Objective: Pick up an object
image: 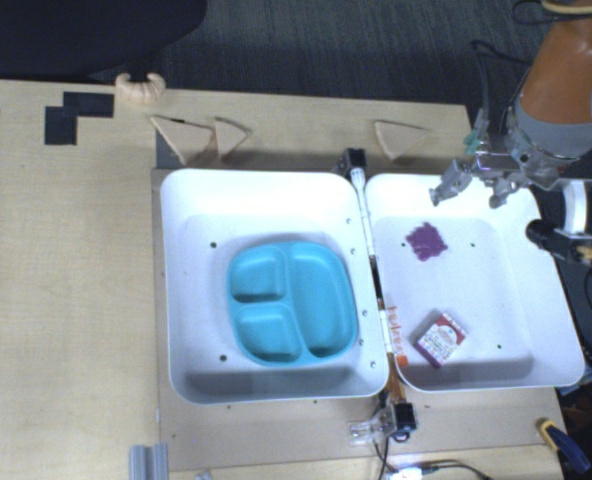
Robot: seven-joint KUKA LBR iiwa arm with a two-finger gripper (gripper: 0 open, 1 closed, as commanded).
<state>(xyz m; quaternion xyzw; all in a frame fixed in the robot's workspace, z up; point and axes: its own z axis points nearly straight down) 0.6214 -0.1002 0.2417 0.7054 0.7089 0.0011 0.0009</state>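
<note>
Where the right bin point(551, 343) dips toward me, I see a small flat packet point(440, 339), red and white with print too fine to read, lying tilted on the smooth white plastic. Left of it, in the left bin point(191, 298), sits a glossy turquoise divided plate point(291, 301) with three rounded compartments. Farther back in the right bin lies a crumpled purple scrap point(426, 241), ragged-edged. Beyond that, over the bin's far rim, the hand point(474, 190) hangs with its two metal fingers spread apart, gripping nothing. All of it rests on a pale wooden surface point(66, 298).
</note>
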